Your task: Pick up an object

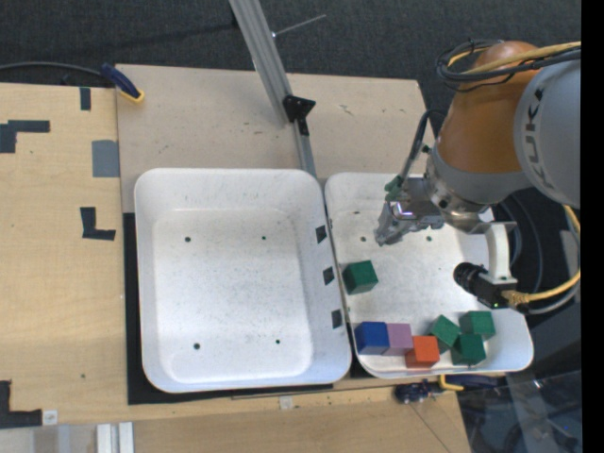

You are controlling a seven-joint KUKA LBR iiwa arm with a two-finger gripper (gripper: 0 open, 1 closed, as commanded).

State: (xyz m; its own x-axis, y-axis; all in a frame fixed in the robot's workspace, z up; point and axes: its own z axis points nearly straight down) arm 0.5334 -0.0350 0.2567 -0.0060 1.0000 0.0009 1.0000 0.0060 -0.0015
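Well inside right bin [377, 189] rim: end effector [390, 235]

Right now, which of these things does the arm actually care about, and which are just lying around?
For the job:
two-finger gripper
lone green block
blue cube
pale purple block
orange block
cluster of green blocks
right white bin

Lying about:
left white bin
blue-and-yellow clamp
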